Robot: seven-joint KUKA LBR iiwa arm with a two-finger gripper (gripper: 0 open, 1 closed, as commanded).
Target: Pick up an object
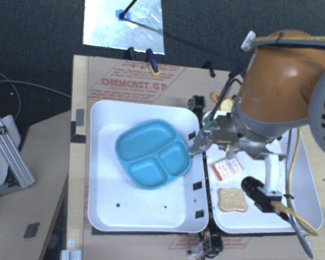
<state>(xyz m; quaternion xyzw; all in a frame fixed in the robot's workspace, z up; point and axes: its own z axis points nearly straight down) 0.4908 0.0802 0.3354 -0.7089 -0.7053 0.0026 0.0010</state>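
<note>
So this looks like the approach step, nothing picked up as far as I can judge; the gripper (199,145) sits low over the wall between the two bins, just beside the right edge of the blue plate (150,153), and honestly I can't tell whether it's open or shut (the big wrist blocks most of it); I see nothing held in it. The blue plate lies in the left bin (101,167); the right bin (307,203) has a red and white packet (227,169) and, nearer, a slice of toast (232,200), both right of the gripper. Next move, my guess: settle on one target and come straight down, since that plate rim looks thin and close to the wall. The bins sit on a cardboard sheet (132,83); dark carpet (36,29) lies beyond, with a shiny panel (123,18) at the far side.
</note>
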